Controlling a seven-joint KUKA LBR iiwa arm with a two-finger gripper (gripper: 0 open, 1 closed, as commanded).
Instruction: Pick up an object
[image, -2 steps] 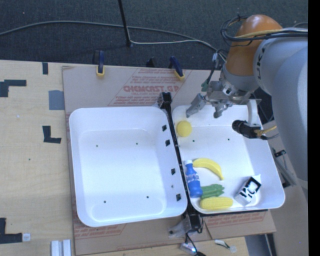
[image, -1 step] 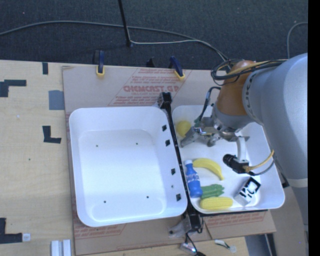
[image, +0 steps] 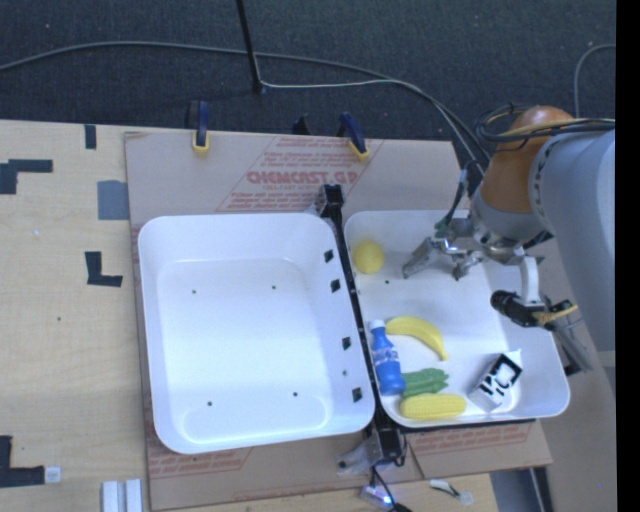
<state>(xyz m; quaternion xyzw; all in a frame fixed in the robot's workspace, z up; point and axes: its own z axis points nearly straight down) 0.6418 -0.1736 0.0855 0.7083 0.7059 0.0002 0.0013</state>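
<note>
a: where's the gripper (image: 440, 262)?

b: over the right bin (image: 530, 405), in its upper half, hanging off the arm (image: 560, 180) that comes in from three o'clock. the fingers (image: 416, 264) are spread apart, with nothing between them.

a: and what's nearest to it?

b: the lemon (image: 368, 257). it lies at nine o'clock from the fingertips, near them but apart, close to the bin's left wall.

a: the rest?

b: all toward six o'clock from the gripper, well apart from it. the banana (image: 418, 334) lies mid-bin. the bottle (image: 385, 360), blue with a white cap, lies along the left wall, just beside the banana's left end. the green toy (image: 425, 381) is touching the bottle's lower end, and the corn (image: 432, 405) lies just below that, by the front rim. the black-and-white box (image: 497, 379) sits at the front right corner.

a: the left bin (image: 160, 250)?

b: it sits at nine o'clock from the right one, their walls touching.
</note>
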